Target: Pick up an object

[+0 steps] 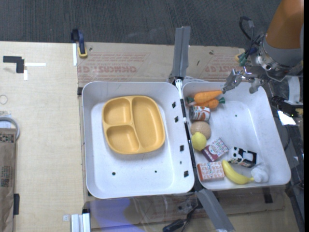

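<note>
The right bin [251, 115] holds several items along its left and front sides: an orange carrot [206, 96], a small can [199, 113], a brown round item [200, 128], a yellow lemon [198, 140], a small reddish packet [215, 150], a red-and-white carton [210, 170], a banana [235, 173], a black-and-white toy [243, 156] and a white ball [260, 175]. My gripper [231, 83] hangs over the bin's back edge, just right of and above the carrot. Nothing shows between its fingers.
The left bin [96, 144] bears a yellow divided plate [133, 124]. A grey divider post [181, 52] rises between the bins at the back. Cardboard [130, 62] lies behind them. Bare floor shows in the right bin's middle and right.
</note>
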